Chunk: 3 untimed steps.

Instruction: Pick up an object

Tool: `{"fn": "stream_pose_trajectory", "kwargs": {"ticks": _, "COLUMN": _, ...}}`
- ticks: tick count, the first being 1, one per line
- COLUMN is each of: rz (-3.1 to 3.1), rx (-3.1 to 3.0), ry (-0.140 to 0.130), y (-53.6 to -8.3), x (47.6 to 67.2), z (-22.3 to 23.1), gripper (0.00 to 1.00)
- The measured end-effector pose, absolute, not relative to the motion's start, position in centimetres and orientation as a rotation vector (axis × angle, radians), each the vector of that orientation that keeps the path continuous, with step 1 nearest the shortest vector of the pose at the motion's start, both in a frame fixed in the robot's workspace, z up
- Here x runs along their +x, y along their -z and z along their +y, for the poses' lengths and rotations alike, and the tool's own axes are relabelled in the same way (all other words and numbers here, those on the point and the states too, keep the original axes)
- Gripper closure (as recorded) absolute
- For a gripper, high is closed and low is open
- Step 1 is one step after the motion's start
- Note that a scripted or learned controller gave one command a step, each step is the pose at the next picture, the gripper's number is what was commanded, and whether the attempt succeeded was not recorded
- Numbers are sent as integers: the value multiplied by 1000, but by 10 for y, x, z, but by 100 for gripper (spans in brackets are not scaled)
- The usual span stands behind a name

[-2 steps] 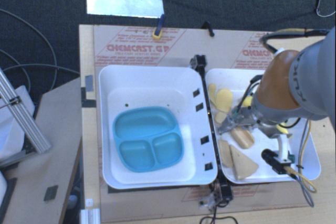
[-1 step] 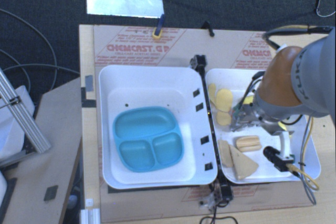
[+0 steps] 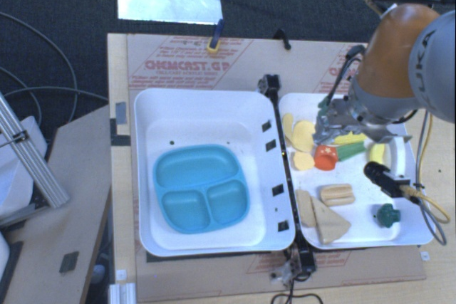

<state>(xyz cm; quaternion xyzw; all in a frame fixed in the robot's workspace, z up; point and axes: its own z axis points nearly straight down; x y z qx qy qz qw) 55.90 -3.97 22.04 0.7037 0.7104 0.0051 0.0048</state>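
Note:
My gripper (image 3: 325, 137) hangs low over the upper left part of the right bin (image 3: 417, 228), pointing down. Just below it lies a small red-orange object (image 3: 325, 159). Pale yellow pieces (image 3: 300, 135) lie to its left, and a green stick (image 3: 350, 152) with a yellow piece (image 3: 376, 152) lies to its right. Nothing shows as held. The arm covers the bin's upper right part.
Lower in the right bin lie a tan roll (image 3: 336, 194), tan wedges (image 3: 322, 218) and a dark green knob-like object (image 3: 387, 214). The left bin (image 3: 199, 110) holds a blue compartment tray (image 3: 201, 187). A black divider runs between the bins.

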Motion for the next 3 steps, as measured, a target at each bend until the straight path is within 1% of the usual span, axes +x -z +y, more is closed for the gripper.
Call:
{"fn": "stream_pose_trajectory", "kwargs": {"ticks": 1, "rz": 2233, "rx": 2218, "ry": 3, "y": -194, "x": 484, "z": 7, "gripper": 100}}
{"fn": "stream_pose_trajectory", "kwargs": {"ticks": 2, "rz": 2223, "rx": 2213, "ry": -5, "y": -184, "x": 551, "z": -10, "gripper": 100}}
{"fn": "stream_pose_trajectory", "kwargs": {"ticks": 3, "rz": 2217, "rx": 2208, "ry": -15, "y": -297, "x": 572, "z": -32, "gripper": 100}}
